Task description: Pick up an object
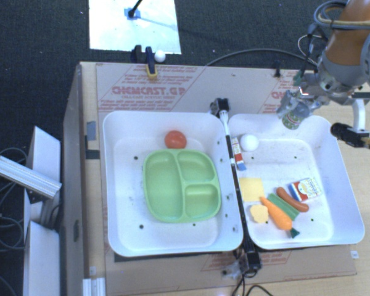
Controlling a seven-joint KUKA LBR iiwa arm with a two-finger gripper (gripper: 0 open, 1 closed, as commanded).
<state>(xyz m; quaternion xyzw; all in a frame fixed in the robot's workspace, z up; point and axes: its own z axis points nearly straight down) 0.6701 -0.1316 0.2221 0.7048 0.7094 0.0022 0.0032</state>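
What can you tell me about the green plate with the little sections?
The green plate looks like smooth plastic, a rounded rectangle split by raised ridges into three sections: one large on its left, two smaller on its right. Nothing lies in them. It sits flat in the middle of the left bin, turned slightly askew. A red tomato rests just beyond its far edge, close to touching.

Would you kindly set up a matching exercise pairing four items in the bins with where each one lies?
Items:
1. red tomato
2. white egg
3. carrot
4. green divided plate

Places:
A. near the far wall of the right bin
B. middle of the left bin
C. just beyond the plate's far edge, in the left bin
D. near part of the right bin, beside the sausage

Pairs: 1-C, 2-A, 3-D, 4-B
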